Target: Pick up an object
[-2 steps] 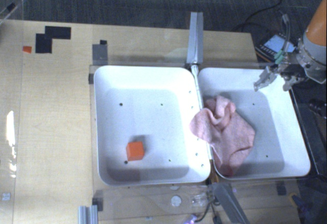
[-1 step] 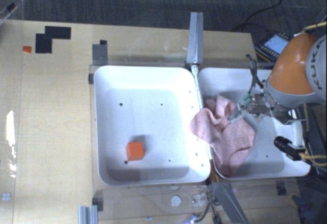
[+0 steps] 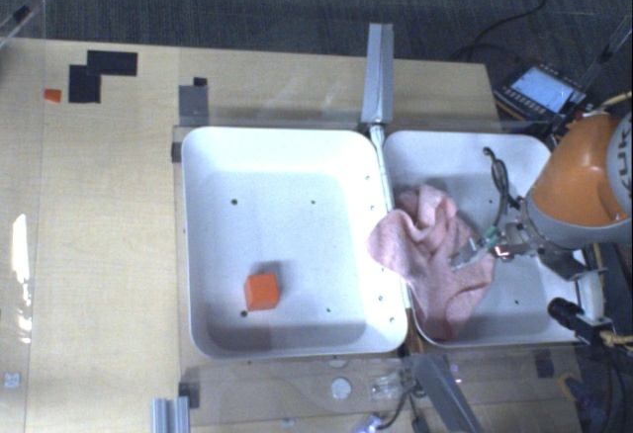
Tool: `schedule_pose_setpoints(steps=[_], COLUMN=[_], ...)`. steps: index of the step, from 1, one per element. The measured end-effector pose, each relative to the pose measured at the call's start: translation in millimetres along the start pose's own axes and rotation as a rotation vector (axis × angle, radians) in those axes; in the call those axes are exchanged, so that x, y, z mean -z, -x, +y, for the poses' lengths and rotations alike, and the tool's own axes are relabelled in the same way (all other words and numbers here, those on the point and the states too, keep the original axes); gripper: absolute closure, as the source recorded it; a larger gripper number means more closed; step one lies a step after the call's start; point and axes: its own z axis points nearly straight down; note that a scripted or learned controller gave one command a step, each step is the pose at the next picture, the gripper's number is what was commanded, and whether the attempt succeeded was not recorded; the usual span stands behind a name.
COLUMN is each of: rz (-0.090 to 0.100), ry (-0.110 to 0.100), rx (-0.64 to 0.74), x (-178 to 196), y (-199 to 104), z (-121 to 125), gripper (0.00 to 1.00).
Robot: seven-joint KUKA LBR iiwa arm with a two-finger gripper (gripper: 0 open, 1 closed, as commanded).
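1. The pink cloth [image 3: 430, 258] lies crumpled in the right bin [image 3: 455, 149]. Its left edge is draped up over the divider between the two bins, and its lower end reaches down toward the front wall of the right bin.
2. The gripper [image 3: 482, 245] sits low at the cloth's right edge, in among the folds, with the grey arm and its orange band [image 3: 584, 174] reaching in from the right.
3. How the fingers stand I cannot tell: the tips are small, dark and partly lost against the fabric, so whether they pinch the cloth is unclear.
4. An orange block [image 3: 262, 292] rests well apart in the left bin [image 3: 277, 154], near its front-left corner; it looks small and rigid.
5. Handling, as a judgement: the cloth is light, soft and limp. It will sag and trail when lifted, and the part over the divider may drag or catch.
6. Where to take hold: a raised fold or bunched ridge near the middle of the heap looks best, since it gives thickness to bite. A thin flat edge could slip out as the arm rises.
7. A firm squeeze carries no risk of damage here; nothing about the cloth is fragile.
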Motion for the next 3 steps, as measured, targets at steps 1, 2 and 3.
schedule_pose_setpoints(steps=[1, 2, 3], rz=[-0.006, -0.006, -0.001], ry=[0.008, 0.008, 0.003], rx=[0.000, 0.001, 0.043], x=[9.8, 9.7, 0.1], y=[1.9, 2.0, 11.2], z=[3.9, 3.8, -12.8], gripper=[1.00, 0.00, 0.00])
